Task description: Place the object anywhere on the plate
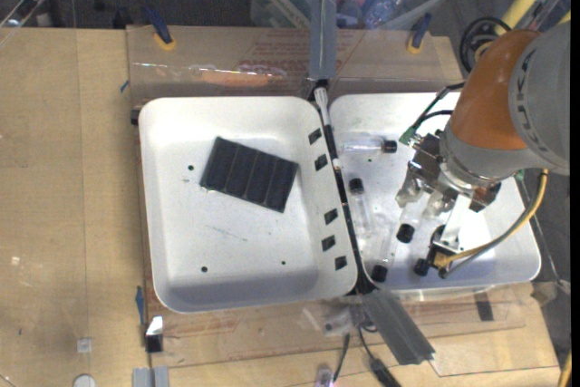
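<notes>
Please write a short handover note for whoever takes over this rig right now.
Gripper: low over the right bin, among small clear, black-capped items; whether it holds one can't be told.
Plate: the dark ridged slab, flat in the left bin, nothing on it.
Done: nothing placed yet.
Left: secure an item from the right bin, carry it over the divider, set it on the plate.
</notes>
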You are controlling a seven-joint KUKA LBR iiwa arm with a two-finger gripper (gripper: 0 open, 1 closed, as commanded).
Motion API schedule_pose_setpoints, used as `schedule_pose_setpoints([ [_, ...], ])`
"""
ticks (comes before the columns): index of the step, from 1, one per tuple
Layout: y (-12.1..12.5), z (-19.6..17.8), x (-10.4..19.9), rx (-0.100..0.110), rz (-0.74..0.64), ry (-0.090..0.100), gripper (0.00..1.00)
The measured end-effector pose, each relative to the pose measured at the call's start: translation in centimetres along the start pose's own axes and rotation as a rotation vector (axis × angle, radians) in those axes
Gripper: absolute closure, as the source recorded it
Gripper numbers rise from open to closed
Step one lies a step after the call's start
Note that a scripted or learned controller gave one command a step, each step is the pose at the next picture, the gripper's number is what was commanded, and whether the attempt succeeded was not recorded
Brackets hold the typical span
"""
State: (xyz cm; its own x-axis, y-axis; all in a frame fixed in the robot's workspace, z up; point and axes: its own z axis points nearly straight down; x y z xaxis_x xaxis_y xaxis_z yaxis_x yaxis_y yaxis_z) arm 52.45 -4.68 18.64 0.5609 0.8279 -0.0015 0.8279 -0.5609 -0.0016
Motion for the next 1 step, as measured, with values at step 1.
schedule_pose_setpoints([
  [1,5.57,0.29,-0.96,0.001,0.054,0.0,1.0],
])
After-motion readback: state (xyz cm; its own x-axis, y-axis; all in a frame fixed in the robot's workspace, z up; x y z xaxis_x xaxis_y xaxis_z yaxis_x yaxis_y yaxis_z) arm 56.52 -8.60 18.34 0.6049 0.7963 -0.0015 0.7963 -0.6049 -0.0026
